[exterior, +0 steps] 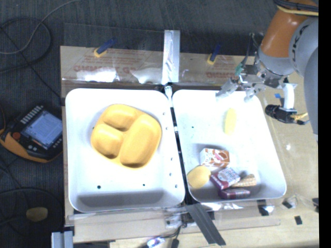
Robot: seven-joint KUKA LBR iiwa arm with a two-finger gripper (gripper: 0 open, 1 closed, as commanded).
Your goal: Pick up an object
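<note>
My gripper [239, 89] hangs over the far right edge of the right bin [269, 138], its two fingers spread apart with nothing between them. Below it, on the bin floor, lies a pale yellow oblong piece [230, 121]. At the near end of that bin sits a cluster: a white and red carton [214, 157], a round yellow item [198, 177], a dark red packet [226, 177], a maroon bar [234, 193] and a tan wafer-like piece [247, 180]. The left bin [77, 185] holds a large yellow bread-shaped object [126, 134].
A handheld pendant [35, 133] lies on the floor at the left. Clear plastic sheeting with blue and yellow clips [103, 47] runs along the back of the bench. A metal divider [171, 56] stands between the bins at the back.
</note>
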